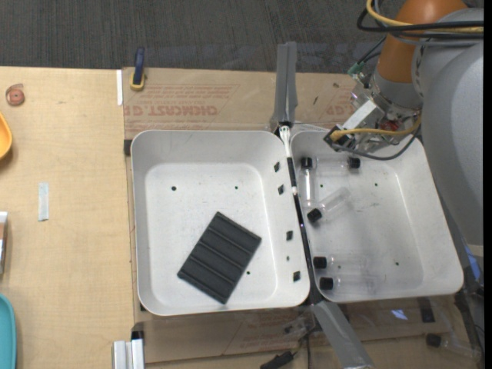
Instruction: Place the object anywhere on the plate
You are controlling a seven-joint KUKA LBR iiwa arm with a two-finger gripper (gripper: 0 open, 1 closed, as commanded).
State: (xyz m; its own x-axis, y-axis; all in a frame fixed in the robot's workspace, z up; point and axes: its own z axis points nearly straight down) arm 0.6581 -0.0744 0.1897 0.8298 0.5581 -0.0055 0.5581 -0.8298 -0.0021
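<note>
Against the left wall of the right bin (pixel 403 206), the first clear tube (pixel 307 181) is laid parallel to that wall, with its black cap turned toward the far edge. Just beside it, nearer the bin's middle, the second clear tube (pixel 332 203) is seen lying at a slant, its black cap pointed at the left wall. The third clear tube (pixel 350 266) is found along the near edge, close to the near-left corner, and a loose black cap (pixel 326 283) is set just beside it in that corner.

The black ribbed plate (pixel 221 256) is laid flat in the left bin (pixel 165 206), turned diagonally and placed nearer the near edge than the far one. It is kept well apart from the tubes, with the walls of both bins between them.

The gripper (pixel 387 120) is held over the far edge of the right bin, toward the far-right corner, beneath the grey wrist and the orange band. Whether it is spread or pressed together cannot be told, and it is well apart from every tube.

Both bins are carried on a cardboard sheet (pixel 184 98) with red print, at whose far-left corner a blue-handled clamp (pixel 138 66) is fixed. A pale wooden bench top (pixel 69 267) is seen to the left.
</note>
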